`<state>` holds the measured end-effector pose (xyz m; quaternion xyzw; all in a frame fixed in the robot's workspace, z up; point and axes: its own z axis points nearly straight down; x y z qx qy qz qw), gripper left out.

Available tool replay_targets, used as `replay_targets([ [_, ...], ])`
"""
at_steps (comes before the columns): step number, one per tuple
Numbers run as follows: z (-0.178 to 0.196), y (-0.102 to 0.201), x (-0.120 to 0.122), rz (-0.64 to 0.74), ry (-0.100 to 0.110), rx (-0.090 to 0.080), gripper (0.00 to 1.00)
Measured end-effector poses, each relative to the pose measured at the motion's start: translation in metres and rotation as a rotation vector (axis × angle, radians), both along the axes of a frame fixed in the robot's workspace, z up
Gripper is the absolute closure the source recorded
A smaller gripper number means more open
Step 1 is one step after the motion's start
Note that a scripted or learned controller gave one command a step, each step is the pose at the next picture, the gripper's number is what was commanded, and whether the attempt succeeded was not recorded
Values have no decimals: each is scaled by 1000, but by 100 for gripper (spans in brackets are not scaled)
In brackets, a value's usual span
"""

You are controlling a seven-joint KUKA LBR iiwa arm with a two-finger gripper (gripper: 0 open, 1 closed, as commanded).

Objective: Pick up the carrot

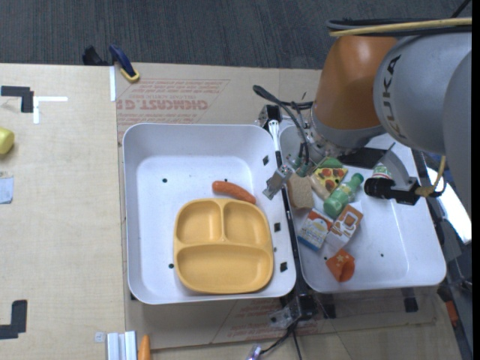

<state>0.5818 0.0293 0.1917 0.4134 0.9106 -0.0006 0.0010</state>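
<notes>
Well left of the gripper [283,177], the slim orange carrot [233,191] lies on the floor of the left white plastic bin [142,201], touching the far rim of the yellow three-compartment plate [223,246]. The gripper hangs over the divide between the bins; whether it is spread or closed, I cannot tell. Just right of it, in the right white bin [405,261], sit a brown bread slice [301,193], a pizza-slice toy [328,178] and a green bottle [343,191].

The arm [420,73] is thick and rounded, its grey shell stamped with dark KUKA lettering, a glossy orange band [352,73] above the wrist, and thin black cables trailing below.
</notes>
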Motion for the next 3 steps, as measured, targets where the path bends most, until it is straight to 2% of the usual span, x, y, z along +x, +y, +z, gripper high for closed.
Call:
replay_targets([
  [1,-1,37,-56,-156,3,1,0],
  [2,-94,117,-55,-146,-1,2,0],
  [3,-94,175,-92,136,-28,5,0],
])
